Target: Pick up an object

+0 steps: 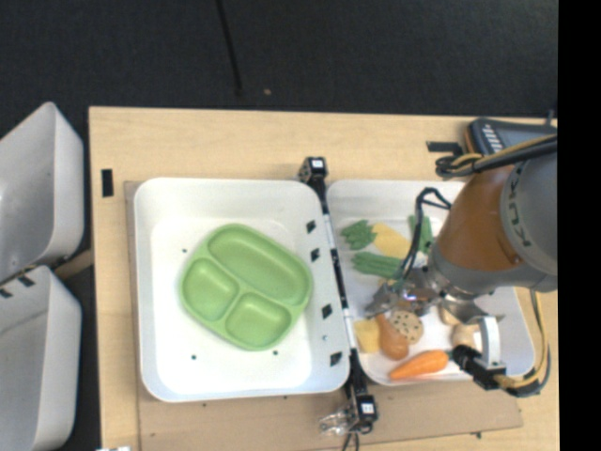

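Bench (113, 139): wood top, 2 shallow white bins side by side. Left bin (160, 346) holds 1 item: a green divided plate (246, 287), 3 compartments, lying flat near the bin's centre, well apart from all walls. Right bin (376, 194) holds the toy food, approx. 7 pcs visible: 1 carrot (420, 365) lying along the near wall; 1 brown round pc w/ dark dots, cookie-like (403, 324); 1 orange-brown rounded pc (393, 343) touching it just below; 1 pale yellow block (367, 334) beside the divider wall; 1 yellow pc (392, 241) toward the far side; 2 green leafy/pod pcs, one (357, 233) just left of the yellow pc, one (380, 265) just below it. Some items partly hidden under the arm, so count is a minimum. Arm (488, 224), 1 unit, enters from the right, orange band over the right bin. Gripper (406, 295) sits low over the bin's middle, just above the cookie-like pc and near the lower green pc. Jaw state: cannot tell, metal parts blurred. No item seen between them. 1 black device (488, 137) on bench, far right corner.
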### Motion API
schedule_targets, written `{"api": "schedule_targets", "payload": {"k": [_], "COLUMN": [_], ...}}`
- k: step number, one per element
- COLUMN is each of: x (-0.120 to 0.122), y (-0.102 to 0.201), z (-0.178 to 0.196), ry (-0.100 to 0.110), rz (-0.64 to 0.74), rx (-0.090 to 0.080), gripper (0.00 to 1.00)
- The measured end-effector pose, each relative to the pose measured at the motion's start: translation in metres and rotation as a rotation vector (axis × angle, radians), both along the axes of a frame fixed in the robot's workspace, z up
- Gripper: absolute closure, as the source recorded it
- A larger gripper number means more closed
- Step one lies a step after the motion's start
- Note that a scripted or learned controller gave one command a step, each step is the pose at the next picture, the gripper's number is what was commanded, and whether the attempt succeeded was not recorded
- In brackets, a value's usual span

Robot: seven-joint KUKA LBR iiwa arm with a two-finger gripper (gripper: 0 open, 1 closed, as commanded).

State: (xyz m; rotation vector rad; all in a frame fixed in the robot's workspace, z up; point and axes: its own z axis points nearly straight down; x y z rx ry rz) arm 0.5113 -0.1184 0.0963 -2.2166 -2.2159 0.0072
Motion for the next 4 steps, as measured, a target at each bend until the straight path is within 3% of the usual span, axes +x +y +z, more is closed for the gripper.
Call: {"api": "schedule_targets", "payload": {"k": [1, 2, 3, 4], "x": [0.003, 0.024, 0.05, 0.005], "y": [-0.003, 0.072, 0.038, 0.125], "z": [0.011, 0.238, 0.119, 0.128], "ry": [-0.005, -0.024, 0.004, -0.003], "rz": [-0.01, 0.008, -0.002, 0.01], "rx": [-0.001, -0.003, -0.004, 0.001], "gripper": [1.0, 1.0, 1.0, 1.0]}}
